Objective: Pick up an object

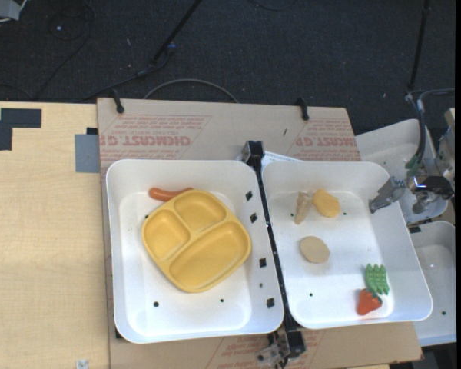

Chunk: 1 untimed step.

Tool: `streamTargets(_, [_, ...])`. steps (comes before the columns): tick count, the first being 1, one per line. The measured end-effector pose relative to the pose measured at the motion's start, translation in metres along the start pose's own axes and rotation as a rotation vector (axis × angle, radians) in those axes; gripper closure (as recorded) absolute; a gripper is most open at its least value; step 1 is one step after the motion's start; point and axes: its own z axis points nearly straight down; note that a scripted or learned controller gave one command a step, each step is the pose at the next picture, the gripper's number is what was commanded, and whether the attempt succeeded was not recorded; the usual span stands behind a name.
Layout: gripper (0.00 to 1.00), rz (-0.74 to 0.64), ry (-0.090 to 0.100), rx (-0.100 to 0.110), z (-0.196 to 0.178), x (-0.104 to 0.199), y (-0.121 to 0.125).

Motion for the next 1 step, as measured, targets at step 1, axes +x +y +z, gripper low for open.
streamTargets(1, [0.0, -0.003, -0.003, -0.012, -0.0064, 0.0004, 0.002])
